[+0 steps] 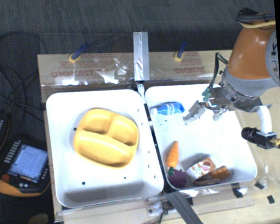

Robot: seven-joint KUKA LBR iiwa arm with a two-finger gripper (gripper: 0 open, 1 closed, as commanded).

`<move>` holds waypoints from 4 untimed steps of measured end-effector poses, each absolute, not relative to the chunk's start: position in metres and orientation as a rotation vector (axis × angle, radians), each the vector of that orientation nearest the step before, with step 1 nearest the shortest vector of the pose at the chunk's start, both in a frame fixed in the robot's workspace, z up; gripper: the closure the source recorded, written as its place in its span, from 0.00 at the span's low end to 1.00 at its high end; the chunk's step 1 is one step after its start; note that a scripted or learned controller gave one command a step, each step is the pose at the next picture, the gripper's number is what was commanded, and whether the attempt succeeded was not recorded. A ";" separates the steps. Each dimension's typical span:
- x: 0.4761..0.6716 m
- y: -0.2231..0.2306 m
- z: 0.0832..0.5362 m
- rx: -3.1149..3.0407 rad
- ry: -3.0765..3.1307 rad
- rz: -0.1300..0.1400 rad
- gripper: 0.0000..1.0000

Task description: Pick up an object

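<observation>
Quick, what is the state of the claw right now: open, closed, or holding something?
Claw: open, holding nothing; it hangs over the right bin, near the blue bottle.

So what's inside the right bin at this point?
The right bin holds a blue bottle near its far-left corner, a carrot, a purple item, and a small printed packet on a brown item. What lies beneath that cluster is covered. The claw hovers beside the bottle.

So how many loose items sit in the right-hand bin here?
4: a blue bottle near the back-left corner, a carrot by the divider, and a purple piece and small packet at the front. Others may be hidden.
</observation>
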State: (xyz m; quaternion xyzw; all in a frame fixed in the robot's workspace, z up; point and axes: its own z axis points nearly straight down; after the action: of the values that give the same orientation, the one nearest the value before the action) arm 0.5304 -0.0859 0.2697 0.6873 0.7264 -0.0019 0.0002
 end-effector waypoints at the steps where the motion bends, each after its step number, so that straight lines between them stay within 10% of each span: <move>1: 0.564 -0.113 0.125 2.057 2.377 -0.006 0.00; 2: 0.603 -0.078 0.183 1.873 2.523 -0.003 0.00; 3: 0.602 -0.050 0.183 1.898 2.505 -0.004 0.00; 4: 0.519 -0.080 0.183 1.622 2.691 -0.003 0.00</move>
State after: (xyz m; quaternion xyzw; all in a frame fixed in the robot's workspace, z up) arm 0.5187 -0.0804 0.1835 0.5162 0.8565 -0.0011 -0.0004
